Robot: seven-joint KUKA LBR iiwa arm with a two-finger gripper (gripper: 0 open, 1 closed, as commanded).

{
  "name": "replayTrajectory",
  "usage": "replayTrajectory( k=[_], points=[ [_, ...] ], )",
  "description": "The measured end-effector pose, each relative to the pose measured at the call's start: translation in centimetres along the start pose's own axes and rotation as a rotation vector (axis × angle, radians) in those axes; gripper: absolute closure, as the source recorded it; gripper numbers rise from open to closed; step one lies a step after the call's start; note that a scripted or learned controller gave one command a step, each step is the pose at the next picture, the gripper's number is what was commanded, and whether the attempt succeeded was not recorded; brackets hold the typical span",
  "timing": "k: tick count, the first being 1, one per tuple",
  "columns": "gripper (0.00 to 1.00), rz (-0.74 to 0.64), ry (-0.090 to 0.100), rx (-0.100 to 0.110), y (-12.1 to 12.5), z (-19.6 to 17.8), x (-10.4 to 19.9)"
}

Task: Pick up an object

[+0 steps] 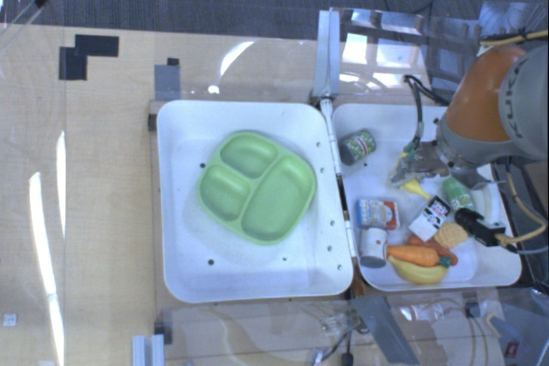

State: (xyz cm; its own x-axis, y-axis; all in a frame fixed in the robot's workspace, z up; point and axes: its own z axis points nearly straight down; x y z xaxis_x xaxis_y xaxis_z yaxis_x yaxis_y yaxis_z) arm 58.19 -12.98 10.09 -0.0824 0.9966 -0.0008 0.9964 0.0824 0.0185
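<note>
My gripper (pixel 412 160) is low in the right bin (pixel 377 120), right of the can (pixel 357 146); its jaw state I cannot tell. Nothing lifted; objects, including the carrot (pixel 413 255), await grasping.

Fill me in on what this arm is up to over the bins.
The KUKA arm reaches in over the right bin, its gripper low among the clutter near a green can. A carrot, banana and small packets lie further forward. Nothing can be seen between its fingers. The left bin holds a green divided plate, untouched.
</note>
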Motion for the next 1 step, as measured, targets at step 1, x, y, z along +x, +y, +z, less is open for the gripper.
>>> replayTrajectory(
  k=[1],
  points=[
    [1.0,0.132,-0.001,0.013,2.94,-9.66,4.99]
  ],
)
